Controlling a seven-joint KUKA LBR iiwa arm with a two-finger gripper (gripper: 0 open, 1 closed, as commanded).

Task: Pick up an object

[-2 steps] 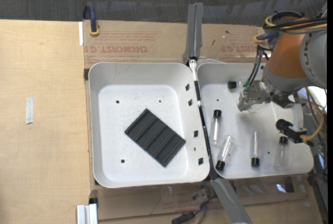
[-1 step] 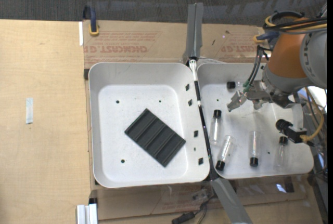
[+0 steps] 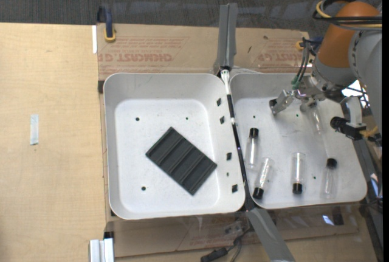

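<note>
the tool (image 3: 294, 98) sits low over the back part of the right bin (image 3: 358, 191), near the bin's far wall. it is small and shiny, and i cannot tell if it is open or shut, or if it has hold of anything. it hangs from the grey arm (image 3: 364, 57), which comes in from the right. the arm has an orange band (image 3: 343, 36) just above the tool.

there are little clear tubes with black caps on the floor of the right bin. one tube (image 3: 253, 142) lies near the left wall of that bin, with its cap at the far end. another tube (image 3: 261, 177) lies a bit closer to the front, tilted, with its cap at the near end. a third tube (image 3: 297, 174) lies in the middle, cap at the near end. a fourth tube (image 3: 330, 174) lies more to the right, cap at the far end. one more clear tube (image 3: 317, 120) lies just beside the tool, and it is hard to see. all of them are apart from each other.

the left bin (image 3: 112, 151) has a dark flat block with ridges (image 3: 181, 160) lying at a slant in its middle.

both bins sit side by side on brown cardboard (image 3: 158, 51), on the table (image 3: 48, 133).
</note>
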